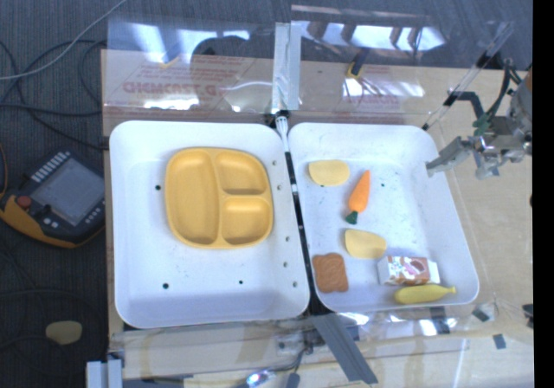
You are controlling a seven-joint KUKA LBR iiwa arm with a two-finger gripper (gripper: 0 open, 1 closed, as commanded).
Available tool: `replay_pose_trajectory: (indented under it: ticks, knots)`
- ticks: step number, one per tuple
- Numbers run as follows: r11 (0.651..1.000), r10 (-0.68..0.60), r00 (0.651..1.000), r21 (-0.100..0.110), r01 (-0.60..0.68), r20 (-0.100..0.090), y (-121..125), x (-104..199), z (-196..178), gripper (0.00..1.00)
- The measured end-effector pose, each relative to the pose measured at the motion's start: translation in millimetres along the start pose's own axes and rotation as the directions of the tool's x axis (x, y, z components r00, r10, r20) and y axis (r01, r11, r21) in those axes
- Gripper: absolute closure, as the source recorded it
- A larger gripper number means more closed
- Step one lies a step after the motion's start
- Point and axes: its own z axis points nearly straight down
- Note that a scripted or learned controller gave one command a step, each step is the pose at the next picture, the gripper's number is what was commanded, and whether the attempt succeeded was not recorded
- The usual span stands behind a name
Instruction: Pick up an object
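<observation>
The right bin (pixel 441 204) holds several toy foods. An orange carrot (pixel 359 192) lies near its middle, with a pale yellow round piece (pixel 328 172) to its left and another yellow piece (pixel 364 244) below it. Along the front lie a brown cookie (pixel 330 272), a small red-and-white box (pixel 407 270) and a yellow banana (pixel 424 294). My gripper (pixel 485 151) hangs at the right edge of the camera view, just outside the right bin's far right rim and well away from all the items. Nothing is seen in it.
The left bin (pixel 138 239) carries a yellow divided plate (pixel 219 197). A clear panel with shiny tape stands behind both bins. A teach pendant (pixel 54 197) and cables lie on the dark floor to the left.
</observation>
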Motion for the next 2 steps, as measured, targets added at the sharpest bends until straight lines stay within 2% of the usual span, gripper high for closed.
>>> replay_pose_trajectory:
  ticks: [1, 2]
  knots:
    - [0.999, -0.051, 0.999, 0.001, 0.051, 0.001, 45.0, 44.5, 64.2, 0.00]
    - [0.910, -0.415, 0.910, -0.002, 0.415, 0.002, 72.2, 69.1, 180.1, 0.00]
